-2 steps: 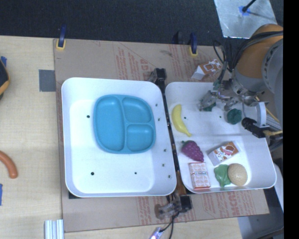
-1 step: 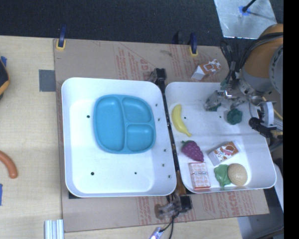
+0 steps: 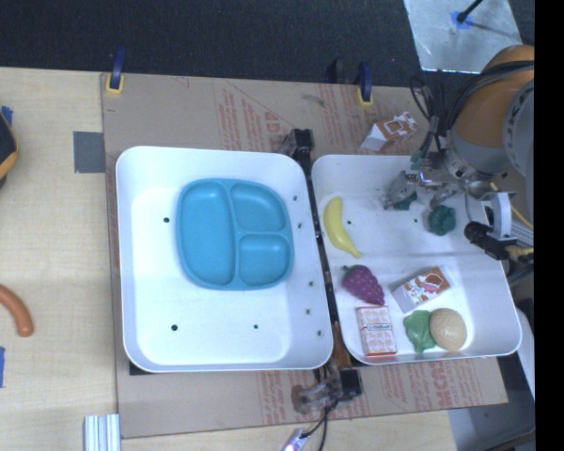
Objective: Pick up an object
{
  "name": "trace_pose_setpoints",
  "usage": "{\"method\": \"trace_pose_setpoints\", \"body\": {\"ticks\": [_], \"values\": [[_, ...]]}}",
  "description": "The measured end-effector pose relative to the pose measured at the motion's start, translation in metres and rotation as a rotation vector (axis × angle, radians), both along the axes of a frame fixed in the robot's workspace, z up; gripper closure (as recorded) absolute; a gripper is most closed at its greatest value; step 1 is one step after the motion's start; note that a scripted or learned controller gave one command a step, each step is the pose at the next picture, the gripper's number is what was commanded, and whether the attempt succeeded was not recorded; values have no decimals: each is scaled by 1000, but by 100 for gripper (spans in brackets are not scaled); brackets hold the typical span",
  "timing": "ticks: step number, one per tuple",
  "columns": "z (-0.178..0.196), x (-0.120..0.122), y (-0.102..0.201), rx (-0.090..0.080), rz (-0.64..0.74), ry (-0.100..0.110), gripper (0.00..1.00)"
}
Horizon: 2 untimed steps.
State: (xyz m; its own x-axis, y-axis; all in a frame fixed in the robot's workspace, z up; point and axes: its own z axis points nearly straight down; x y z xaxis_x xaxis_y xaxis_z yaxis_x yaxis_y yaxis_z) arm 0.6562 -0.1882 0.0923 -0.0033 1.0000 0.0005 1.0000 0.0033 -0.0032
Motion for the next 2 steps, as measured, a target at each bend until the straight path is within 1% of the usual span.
{"method": "trace_pose_setpoints", "body": {"ticks": [1,2], "values": [[56,1,64,1,1,-3,0],[31,0,23,-1,-2,0,0]]}}
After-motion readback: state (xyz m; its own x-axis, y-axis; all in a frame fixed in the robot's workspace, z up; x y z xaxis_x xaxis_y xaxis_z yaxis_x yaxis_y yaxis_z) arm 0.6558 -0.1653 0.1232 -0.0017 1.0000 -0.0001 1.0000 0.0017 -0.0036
